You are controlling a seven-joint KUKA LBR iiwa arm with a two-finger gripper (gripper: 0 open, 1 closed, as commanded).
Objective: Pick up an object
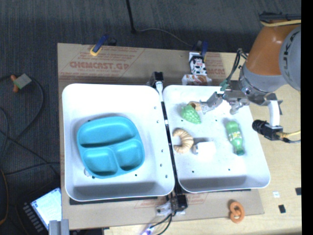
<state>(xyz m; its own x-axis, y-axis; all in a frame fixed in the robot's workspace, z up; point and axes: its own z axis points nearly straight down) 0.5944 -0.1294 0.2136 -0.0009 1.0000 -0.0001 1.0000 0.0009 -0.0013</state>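
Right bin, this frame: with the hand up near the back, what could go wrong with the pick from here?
1. The hand hovers between the green bumpy toy and the green bottle; a descent here may close on bare bin floor.
2. The tan ring and the white block lie close together, so a grasp there could nudge one aside.
3. The hand sits near the right bin's back wall and might clip it.

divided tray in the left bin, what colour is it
Light blue, all over. The divided tray shows clearly in the camera view, lying in the left bin.
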